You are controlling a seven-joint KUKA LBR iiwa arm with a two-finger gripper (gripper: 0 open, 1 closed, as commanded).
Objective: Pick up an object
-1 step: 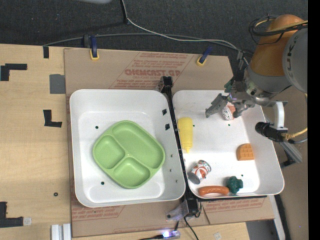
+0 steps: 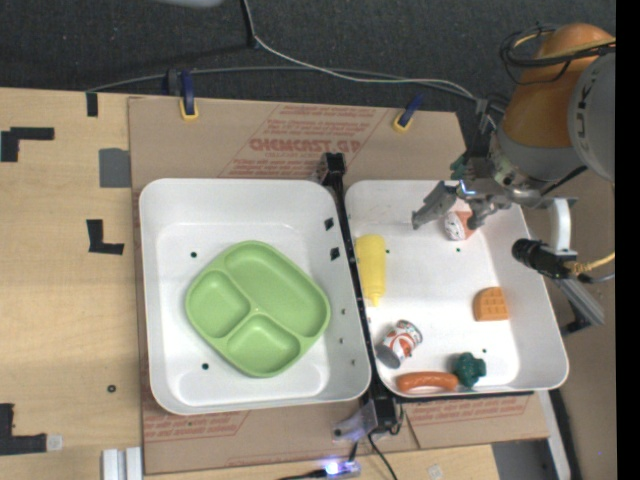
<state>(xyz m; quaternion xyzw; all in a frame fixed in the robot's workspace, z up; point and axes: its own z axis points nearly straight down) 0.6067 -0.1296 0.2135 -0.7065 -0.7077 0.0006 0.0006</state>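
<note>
Hanging over the far end of the right bin, the pincer is seen with its fingers spread apart — a small white-and-red object lies just beneath them, not gripped. Nearer the camera are found a waffle, corn cob, can, broccoli and sausage; a green plate sits well off in the other bin.

A light wooden bench carries a flat sheet of brown cardboard printed with red lettering. Two shallow white plastic bins sit side by side on the cardboard, the left bin touching the right bin.
</note>
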